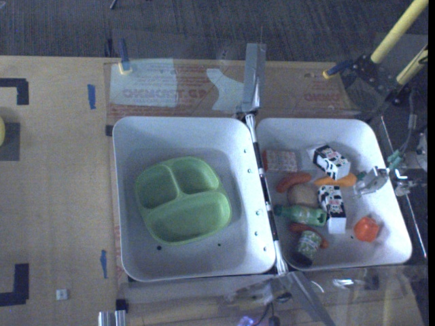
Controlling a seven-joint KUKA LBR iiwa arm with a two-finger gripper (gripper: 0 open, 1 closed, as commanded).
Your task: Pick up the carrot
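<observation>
Matt green plastic tray [182, 199] (three compartments) in a smooth white plastic bin [129, 148].

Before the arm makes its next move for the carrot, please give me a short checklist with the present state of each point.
1. Carrot lies in the right bin: ok.
2. Claw is near the carrot's right end: ok.
3. Carrot is between the claw's tips: cannot tell, too blurred.
4. Room around the carrot: not ok; one black-and-white box sits just above it, another just below.
5. Green tray in the left bin is out of the way: ok.
</observation>
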